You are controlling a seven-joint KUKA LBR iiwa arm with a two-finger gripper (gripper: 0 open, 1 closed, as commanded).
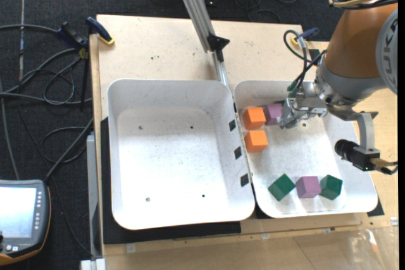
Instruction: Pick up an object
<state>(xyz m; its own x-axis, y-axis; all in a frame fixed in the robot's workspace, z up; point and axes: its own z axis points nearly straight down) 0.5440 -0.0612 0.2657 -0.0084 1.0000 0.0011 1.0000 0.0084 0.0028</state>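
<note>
We find the gripper [289, 118] low in the right bin [354, 202], just right of a purple cube [273, 112] at the far end; how it is set we cannot tell. We judge the small cube light, rigid and smooth-faced, best pinched across two opposite flat sides.

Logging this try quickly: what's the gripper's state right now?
Gripper: low in the right bin, beside the purple block; open, shut or holding cannot be told.
</note>
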